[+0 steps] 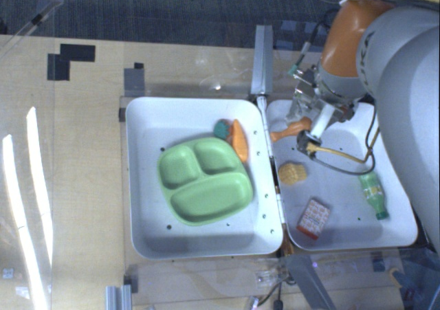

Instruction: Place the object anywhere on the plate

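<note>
- Orange handle-shaped piece (287, 130): in the right bin (344, 229), one end just under the gripper (303, 115); whether it is gripped cannot be told.
- Green plate (206, 181): left bin (148, 233), well left of gripper.

A: Left bin (144, 233), what's in it?
B: Plate (206, 181) mid-bin, centre-left of frame. Tapered piece (238, 141) at the plate's upper right rim. Small round piece (221, 128) just left of it.
A: Right bin (344, 236)?
B: Long piece (289, 130) in the upper left corner, near the dividing wall. Lump (292, 173) below it. Flat box (314, 218) lower still. Bottle (373, 195) on the right side, well apart from the lump.
</note>
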`<state>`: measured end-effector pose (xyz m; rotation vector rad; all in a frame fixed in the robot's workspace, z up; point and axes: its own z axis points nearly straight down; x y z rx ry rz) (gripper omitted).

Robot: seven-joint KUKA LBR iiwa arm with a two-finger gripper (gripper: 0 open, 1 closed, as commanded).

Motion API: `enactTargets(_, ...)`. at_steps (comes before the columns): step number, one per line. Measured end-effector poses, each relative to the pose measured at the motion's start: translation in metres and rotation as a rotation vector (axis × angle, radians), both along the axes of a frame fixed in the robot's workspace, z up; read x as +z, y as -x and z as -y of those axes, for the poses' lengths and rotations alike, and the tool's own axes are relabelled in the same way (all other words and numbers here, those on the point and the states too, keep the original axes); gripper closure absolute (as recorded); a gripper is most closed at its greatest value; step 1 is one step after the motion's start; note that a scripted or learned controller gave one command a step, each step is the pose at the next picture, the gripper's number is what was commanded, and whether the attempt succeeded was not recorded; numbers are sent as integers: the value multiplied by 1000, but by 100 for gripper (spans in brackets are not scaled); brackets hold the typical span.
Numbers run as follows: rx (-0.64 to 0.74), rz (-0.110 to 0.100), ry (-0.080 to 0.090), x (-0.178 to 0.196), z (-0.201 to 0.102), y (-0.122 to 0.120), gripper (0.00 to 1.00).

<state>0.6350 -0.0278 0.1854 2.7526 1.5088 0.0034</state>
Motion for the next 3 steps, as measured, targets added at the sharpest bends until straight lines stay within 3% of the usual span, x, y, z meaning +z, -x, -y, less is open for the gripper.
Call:
enactTargets(1,187,-1,-2,0,-61,13,100)
enactTargets(2,171,-2,-3,-15,-153,60,100)
enactTargets(3,170,-2,-3,-15,-152,59,0)
